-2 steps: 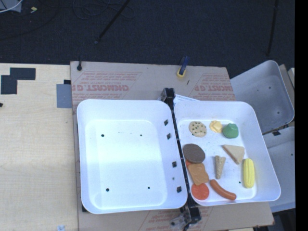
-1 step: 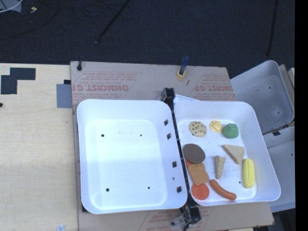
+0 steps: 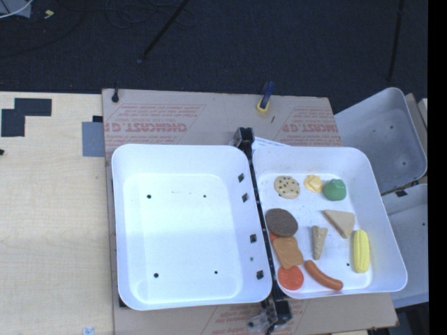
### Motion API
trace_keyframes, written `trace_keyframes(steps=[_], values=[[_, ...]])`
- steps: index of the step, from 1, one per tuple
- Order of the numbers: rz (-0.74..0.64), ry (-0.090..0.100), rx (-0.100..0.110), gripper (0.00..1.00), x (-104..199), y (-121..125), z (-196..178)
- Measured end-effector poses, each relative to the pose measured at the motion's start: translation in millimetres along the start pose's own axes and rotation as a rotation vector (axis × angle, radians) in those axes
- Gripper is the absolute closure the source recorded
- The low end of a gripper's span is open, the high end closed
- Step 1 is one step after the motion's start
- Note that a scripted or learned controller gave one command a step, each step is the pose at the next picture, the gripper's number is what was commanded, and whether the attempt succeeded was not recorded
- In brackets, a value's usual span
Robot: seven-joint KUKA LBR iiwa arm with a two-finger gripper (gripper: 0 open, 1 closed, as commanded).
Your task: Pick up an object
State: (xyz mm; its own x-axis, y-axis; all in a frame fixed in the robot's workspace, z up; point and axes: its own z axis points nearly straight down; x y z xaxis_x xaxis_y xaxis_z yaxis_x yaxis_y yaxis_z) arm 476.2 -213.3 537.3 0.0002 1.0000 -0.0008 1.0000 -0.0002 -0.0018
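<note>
dark floor behind the bench, cardboard sheet (image 3: 209, 117) under two white bins. left bin (image 3: 126, 187) sits beside the right bin (image 3: 380, 208), which holds all the toy food: cookie (image 3: 286, 185), yellow chunk (image 3: 313, 183), green piece (image 3: 335, 189), brown patty (image 3: 281, 222), bread wedge (image 3: 340, 222), cone (image 3: 319, 241), corn (image 3: 360, 250), orange slab (image 3: 287, 251), tomato slice (image 3: 290, 278), sausage (image 3: 323, 276). can't tell the end effector's state from where i'm standing.

Smooth glossy white plastic bins (image 3: 140, 160). Matt brown cardboard sheet (image 3: 181, 121) beneath, printed. Pale wood-grain bench (image 3: 49, 222) at 9 o'clock. Toy food (image 3: 360, 250) smooth plastic, slight sheen.
</note>
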Motion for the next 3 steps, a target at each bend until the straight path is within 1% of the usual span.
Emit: trace_keyframes(steps=[3], values=[[-0.006,0.001,0.0,1.0,1.4,0.3,-0.1]])
